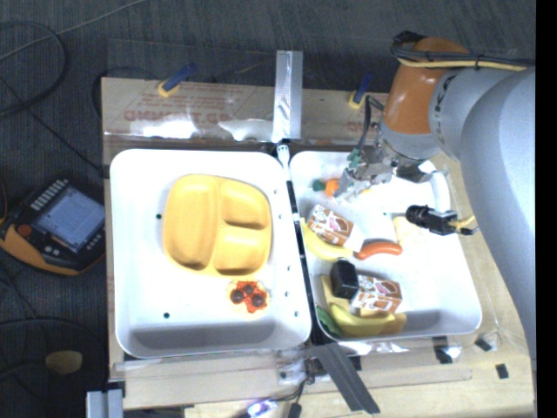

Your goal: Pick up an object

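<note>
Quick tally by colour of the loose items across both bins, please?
Yellow: 2, the divided tray in the left bin and the banana at the right bin's front.
Red or orange: 2, the berry cluster and the chilli-shaped piece.
Black: 1, the block.
Patterned packets: 2.
Total: 7.

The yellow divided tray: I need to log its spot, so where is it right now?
In the camera view, the yellow divided tray lies in the left bin, just above a small red berry cluster.
</note>
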`<action>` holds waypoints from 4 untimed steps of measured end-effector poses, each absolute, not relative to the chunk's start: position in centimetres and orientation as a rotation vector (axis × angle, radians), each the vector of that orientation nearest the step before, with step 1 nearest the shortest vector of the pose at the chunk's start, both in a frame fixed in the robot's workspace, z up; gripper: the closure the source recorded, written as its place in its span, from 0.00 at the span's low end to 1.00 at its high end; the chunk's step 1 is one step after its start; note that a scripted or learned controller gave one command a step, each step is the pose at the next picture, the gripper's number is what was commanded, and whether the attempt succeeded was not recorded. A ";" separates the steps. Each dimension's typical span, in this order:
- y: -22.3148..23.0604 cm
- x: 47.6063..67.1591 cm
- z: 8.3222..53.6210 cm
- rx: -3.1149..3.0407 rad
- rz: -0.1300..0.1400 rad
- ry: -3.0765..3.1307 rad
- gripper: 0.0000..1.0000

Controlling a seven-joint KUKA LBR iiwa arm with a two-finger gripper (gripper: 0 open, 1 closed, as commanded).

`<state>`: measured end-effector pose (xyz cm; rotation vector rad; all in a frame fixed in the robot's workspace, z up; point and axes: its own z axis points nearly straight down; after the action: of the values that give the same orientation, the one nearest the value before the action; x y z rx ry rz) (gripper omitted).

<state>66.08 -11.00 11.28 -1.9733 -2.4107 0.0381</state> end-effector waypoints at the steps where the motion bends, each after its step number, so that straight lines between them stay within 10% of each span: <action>1: -11.0 66.1 11.3 -1.973 0.038 -2.411 0.00; 2: -11.0 66.1 12.2 -1.974 0.037 -2.409 1.00; 3: -11.0 66.1 12.2 -1.974 0.037 -2.409 0.00; 4: -11.4 66.8 9.2 -2.013 0.014 -2.416 0.00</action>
<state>66.85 -11.42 9.21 -2.0128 -2.4162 0.0138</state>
